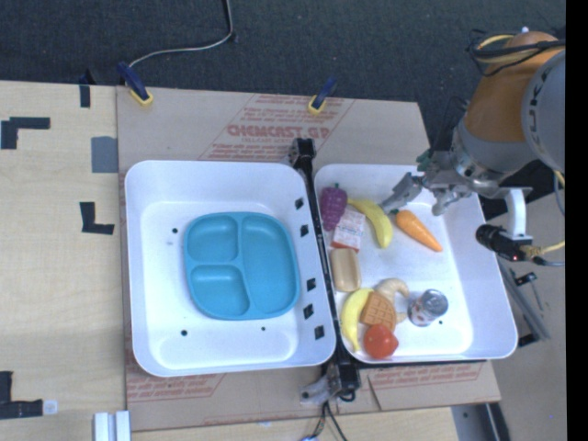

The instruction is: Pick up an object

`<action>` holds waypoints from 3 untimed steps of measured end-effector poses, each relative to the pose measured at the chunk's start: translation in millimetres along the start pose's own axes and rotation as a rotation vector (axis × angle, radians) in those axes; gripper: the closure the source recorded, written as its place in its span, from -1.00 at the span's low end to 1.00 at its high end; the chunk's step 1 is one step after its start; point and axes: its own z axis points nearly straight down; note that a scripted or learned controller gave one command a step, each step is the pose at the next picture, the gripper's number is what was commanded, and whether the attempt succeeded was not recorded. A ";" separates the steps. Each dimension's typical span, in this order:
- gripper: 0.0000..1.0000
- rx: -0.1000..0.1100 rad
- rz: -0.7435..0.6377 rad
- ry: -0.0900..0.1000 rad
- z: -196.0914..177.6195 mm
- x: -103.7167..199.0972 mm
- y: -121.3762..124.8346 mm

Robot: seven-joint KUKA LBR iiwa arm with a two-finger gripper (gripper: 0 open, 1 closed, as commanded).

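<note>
Closest to my viewpoint, along the near edge of the right-hand shallow white bin [487, 338], sit a round red plastic tomato [381, 342], a tan waffle-patterned toy piece [378, 310] and a curved yellow plastic banana [353, 312], packed together and touching. Beside them lies a small silver-topped can [426, 305]. Toward the far edge I see a purple toy grape bunch [332, 202], a second yellow banana [374, 220] and an orange plastic carrot [418, 230]. The left-hand white bin [147, 274] carries a light blue sectioned plastic tray [242, 265].

My two-finger gripper [425, 193] hangs over the right bin's far right corner, fingers spread apart and holding nothing, just above the carrot's thick end. I judge the carrot the best target: it lies apart from the clutter. I would straddle its middle across the narrow width and descend fully before closing, since its taper could let it squirt out.

How high the fingertips stand above the carrot I cannot tell from this slant, and the arm's upper body is cut off at the right.
</note>
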 end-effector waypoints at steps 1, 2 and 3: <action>-1.00 -0.011 -0.001 -0.001 106.2 11.0 29.8; 1.00 -0.012 -0.002 0.005 95.4 14.1 31.0; 1.00 -0.002 -0.001 0.001 11.6 72.3 9.7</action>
